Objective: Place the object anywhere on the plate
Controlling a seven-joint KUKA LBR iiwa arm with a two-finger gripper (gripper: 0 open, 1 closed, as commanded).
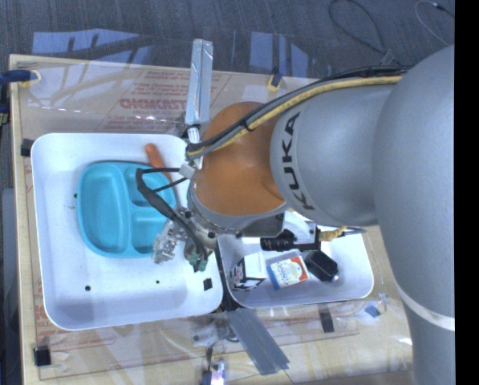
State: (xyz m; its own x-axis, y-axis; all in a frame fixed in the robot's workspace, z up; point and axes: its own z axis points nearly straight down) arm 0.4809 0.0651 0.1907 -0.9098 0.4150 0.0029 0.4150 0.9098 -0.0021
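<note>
The bench [103, 95] (under clear sheeting) bears two white bins [62, 295] side by side.

You're looking at a sectioned turquoise plastic plate [111, 211], smooth with a soft sheen. Both shallow white plastic bins [54, 239] are glossy and catch the light. Your grey robot arm [359, 159] has a smooth satin casing, its orange band [235, 171] equally sleek. The surface [103, 87] wears a clear, wrinkled, reflective plastic sheet. The hand [179, 243] looks metallic.
</note>
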